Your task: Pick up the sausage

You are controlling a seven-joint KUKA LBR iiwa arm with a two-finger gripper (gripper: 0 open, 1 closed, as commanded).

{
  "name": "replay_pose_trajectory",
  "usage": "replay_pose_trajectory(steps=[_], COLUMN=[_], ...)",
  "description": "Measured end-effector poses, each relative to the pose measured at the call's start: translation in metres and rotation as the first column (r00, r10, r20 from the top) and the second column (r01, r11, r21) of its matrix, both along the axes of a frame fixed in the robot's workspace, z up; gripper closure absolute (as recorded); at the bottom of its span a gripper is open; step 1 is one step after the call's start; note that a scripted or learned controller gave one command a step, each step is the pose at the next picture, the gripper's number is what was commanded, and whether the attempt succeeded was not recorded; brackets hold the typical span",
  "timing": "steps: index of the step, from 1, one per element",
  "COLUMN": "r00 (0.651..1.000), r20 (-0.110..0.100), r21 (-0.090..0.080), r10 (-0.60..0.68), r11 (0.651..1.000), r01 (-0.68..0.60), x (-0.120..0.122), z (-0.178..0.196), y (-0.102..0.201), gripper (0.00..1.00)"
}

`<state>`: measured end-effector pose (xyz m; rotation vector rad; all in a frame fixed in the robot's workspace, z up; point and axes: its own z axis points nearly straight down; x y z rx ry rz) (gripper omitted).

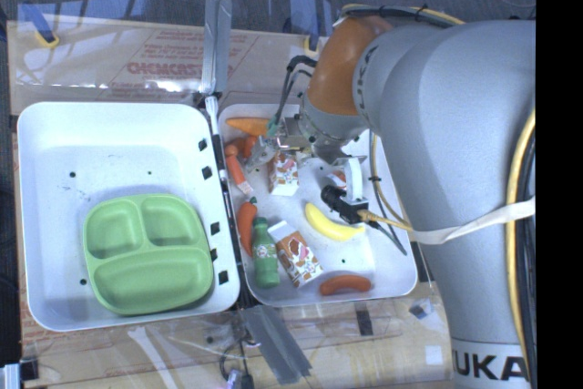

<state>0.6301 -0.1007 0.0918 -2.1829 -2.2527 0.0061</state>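
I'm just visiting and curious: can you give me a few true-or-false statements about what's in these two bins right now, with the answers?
1. The green tray lies in the left bin. True.
2. The sausage lies on the green tray. False: it lies in the right bin, near its front edge.
3. The banana lies in the right bin. True.
4. The green bottle is in the left bin. False: it is in the right bin.

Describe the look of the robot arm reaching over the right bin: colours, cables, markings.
The arm has a bulky, rounded, light grey shell with an orange band above the wrist. Thin yellow and black cables run along its top and side, and a pale strap crosses its lower body. White "KUKA" lettering sits on a dark patch near the base.
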Motion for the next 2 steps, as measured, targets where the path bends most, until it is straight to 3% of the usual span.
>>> replay_pose_trajectory(steps=[1,2], r00=[0.967,0.846], r20=[0.000,0.003], r21=[0.000,-0.001], r10=[-0.256,-0.533], r11=[0.967,0.846], r01=[0.256,0.533], x=[-0.031,-0.005], z=[-0.001,0.000], y=[0.005,0.000], gripper=[0.00,0.00])
